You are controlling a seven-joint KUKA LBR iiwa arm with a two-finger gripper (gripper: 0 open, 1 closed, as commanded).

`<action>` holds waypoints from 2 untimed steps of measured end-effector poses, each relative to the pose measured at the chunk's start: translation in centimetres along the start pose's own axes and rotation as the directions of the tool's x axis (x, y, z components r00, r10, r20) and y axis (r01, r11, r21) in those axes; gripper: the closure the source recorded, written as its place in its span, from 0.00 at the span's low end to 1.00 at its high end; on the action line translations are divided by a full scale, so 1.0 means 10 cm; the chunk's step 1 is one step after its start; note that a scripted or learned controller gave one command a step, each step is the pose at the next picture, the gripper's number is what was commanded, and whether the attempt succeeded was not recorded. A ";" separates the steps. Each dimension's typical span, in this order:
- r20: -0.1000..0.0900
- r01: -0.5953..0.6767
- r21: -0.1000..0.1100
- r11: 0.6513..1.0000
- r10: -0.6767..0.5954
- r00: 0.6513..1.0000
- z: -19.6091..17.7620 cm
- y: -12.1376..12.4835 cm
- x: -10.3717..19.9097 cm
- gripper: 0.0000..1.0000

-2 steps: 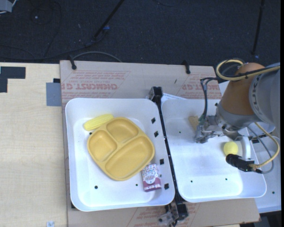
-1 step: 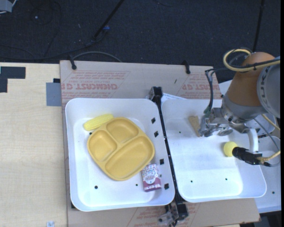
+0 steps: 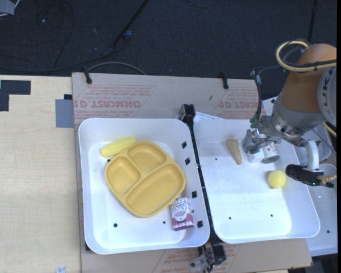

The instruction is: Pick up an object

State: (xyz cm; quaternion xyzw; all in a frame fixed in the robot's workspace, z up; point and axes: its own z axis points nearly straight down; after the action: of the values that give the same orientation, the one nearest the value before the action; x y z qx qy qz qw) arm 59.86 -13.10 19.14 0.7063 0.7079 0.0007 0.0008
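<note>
On the bench (image 3: 28,169), the black divider (image 3: 196,169) between the two bins is the marker. Left of it, the left bin (image 3: 91,220) holds a yellow sectioned plate (image 3: 145,178), with a yellow corn cob (image 3: 117,147) touching the plate's far-left edge and a small red-and-white packet (image 3: 182,214) at the plate's near-right corner, close to the divider. Right of the divider, in the right bin (image 3: 256,220), a tan cone (image 3: 235,151) lies on the white floor. Just beyond it the pincer (image 3: 256,147) hangs low over the bin, close beside the cone; whether it is open or closed, I cannot tell. Farther right sits a yellow ball (image 3: 277,179), apart from the pincer.
</note>
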 end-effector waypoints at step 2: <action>-0.002 0.002 0.006 1.000 -0.002 1.000 -0.48 0.08 0.53 1.00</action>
State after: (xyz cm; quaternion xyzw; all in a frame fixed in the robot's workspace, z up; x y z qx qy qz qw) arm 60.65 -7.83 23.93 0.7058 0.7084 -0.0009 -0.0020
